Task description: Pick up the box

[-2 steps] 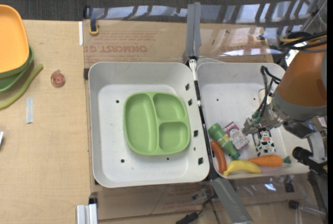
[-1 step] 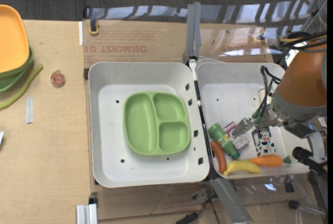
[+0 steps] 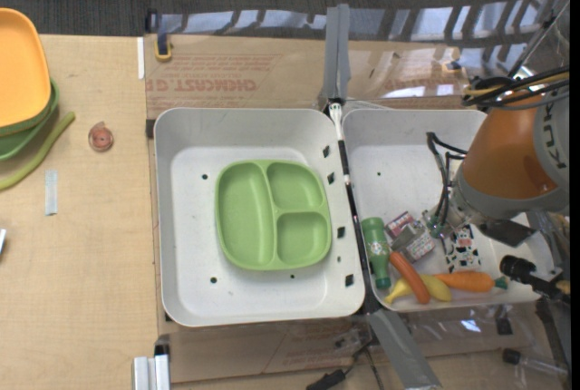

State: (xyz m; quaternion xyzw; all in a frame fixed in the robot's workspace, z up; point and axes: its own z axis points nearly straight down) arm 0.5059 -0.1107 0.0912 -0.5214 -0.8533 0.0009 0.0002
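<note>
Hovering in your right bin [image 3: 399, 130] — gripper [image 3: 441, 223] sits just above the small box [image 3: 410, 234], finger state can't be told — green bottle [image 3: 375, 248] beside it

Left bin [image 3: 168, 225]: divided plate [image 3: 273, 215], centred. Right bin [image 3: 390, 130]: bottle [image 3: 375, 249], box [image 3: 410, 236], two carrots [image 3: 410, 277] and banana [image 3: 433, 288] clustered at near edge. Table [image 3: 82, 288], far left: stacked plates [image 3: 20, 80].
</note>
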